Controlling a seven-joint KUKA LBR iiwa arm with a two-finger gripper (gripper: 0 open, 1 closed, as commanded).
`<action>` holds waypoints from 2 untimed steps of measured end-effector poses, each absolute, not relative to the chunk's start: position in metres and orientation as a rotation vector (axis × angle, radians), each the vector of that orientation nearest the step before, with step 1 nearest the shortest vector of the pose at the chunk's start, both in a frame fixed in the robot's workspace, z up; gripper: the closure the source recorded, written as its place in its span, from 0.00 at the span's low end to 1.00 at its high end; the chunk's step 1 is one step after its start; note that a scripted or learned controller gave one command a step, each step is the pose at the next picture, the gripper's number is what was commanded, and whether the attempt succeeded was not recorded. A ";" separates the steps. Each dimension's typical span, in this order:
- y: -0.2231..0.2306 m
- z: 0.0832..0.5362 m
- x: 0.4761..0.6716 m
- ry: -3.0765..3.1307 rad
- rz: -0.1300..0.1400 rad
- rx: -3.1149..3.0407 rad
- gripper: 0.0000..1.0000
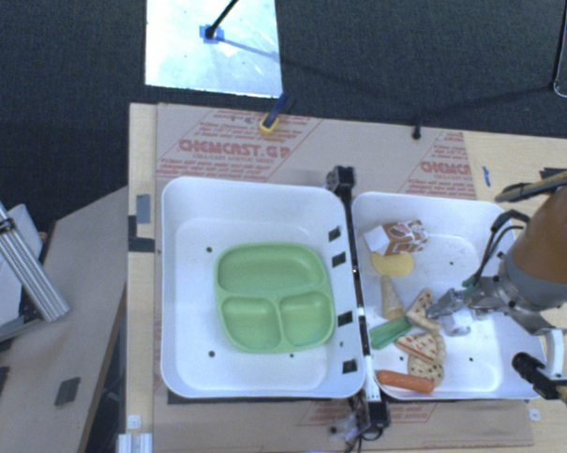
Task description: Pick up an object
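Red "CHEMCAST" lettering repeats across the brown protective sheet (240,139) beneath the bins

**Bench Surface and Items Resting on It**

The bench (222,138) is a tan board printed with red lettering. Two shallow white bins rest directly on it, touching side by side. The right bin (474,375) lies beneath the gripper (446,315). The left bin (183,263) lies beyond it, away from the arm.

Claw (446,312) low in right bin (479,375), beside cracker (422,310).
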State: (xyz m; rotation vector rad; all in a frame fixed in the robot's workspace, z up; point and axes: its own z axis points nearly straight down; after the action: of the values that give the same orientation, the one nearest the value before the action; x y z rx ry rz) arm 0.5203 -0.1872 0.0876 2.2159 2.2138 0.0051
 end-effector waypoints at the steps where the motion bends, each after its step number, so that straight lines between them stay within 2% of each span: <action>1: -0.186 0.096 0.519 2.219 0.003 2.218 1.00; 2: -0.189 0.156 0.529 2.221 0.005 2.211 1.00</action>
State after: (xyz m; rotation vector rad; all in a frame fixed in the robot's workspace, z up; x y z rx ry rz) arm 0.5289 -0.1888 0.1557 2.2114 2.2213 0.0049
